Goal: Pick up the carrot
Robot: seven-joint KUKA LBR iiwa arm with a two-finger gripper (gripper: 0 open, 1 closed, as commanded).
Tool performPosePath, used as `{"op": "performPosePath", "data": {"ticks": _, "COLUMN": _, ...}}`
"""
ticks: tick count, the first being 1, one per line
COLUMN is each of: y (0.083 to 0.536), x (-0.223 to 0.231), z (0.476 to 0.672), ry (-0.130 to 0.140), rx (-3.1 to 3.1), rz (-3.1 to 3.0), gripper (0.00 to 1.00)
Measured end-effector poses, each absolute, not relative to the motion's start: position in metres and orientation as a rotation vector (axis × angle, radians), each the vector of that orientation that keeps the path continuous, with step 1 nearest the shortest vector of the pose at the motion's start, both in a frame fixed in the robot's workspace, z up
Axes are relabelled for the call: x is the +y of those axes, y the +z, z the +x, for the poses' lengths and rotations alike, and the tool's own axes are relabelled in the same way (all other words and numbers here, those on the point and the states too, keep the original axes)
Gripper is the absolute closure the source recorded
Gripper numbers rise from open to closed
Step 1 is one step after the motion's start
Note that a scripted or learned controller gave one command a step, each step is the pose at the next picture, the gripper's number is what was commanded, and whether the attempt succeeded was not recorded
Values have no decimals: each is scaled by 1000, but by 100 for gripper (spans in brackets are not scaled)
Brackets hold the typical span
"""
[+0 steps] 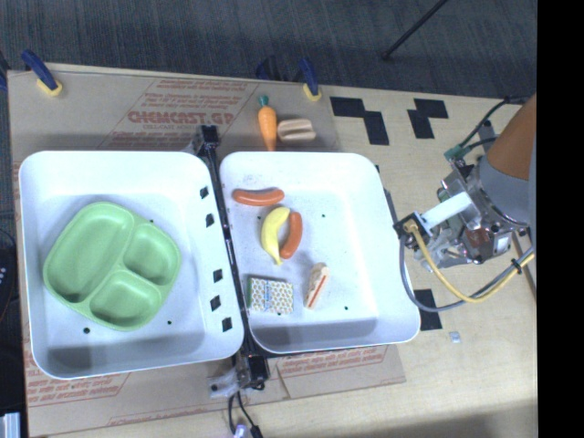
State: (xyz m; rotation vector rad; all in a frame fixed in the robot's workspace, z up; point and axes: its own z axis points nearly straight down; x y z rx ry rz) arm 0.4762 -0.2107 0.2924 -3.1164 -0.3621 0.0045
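Carrot (pixel 266 126): orange with a green top, lying on the cardboard above the right bin's upper rim, upper middle of the frame, outside both bins
Hot dog bun (pixel 296 131): just beside the carrot, on its right, also on the cardboard
Gripper (pixel 436 242): at the right of the frame, off the right bin's right rim, well apart from the carrot; nothing seen in its grasp, and whether it is open or closed cannot be told from here
Arm (pixel 507 167): grey, orange band at the far right edge, yellow cable looping below it
Right bin (pixel 360 176): holds a sausage (pixel 257 196) near the top, a banana (pixel 274 234) touching a second sausage (pixel 291 234), a sandwich piece (pixel 316 286) and a patterned packet (pixel 271 296) lower down
Left bin (pixel 36 176): holds a green divided plate (pixel 109 263)
Bench (pixel 474 372): tan surface with black marks near the upper right
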Motion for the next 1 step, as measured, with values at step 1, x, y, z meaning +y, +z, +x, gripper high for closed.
{"op": "performPosePath", "data": {"ticks": 1, "y": 224, "x": -128, "z": 476, "ry": 9, "rx": -324, "rz": -3119, "gripper": 100}}
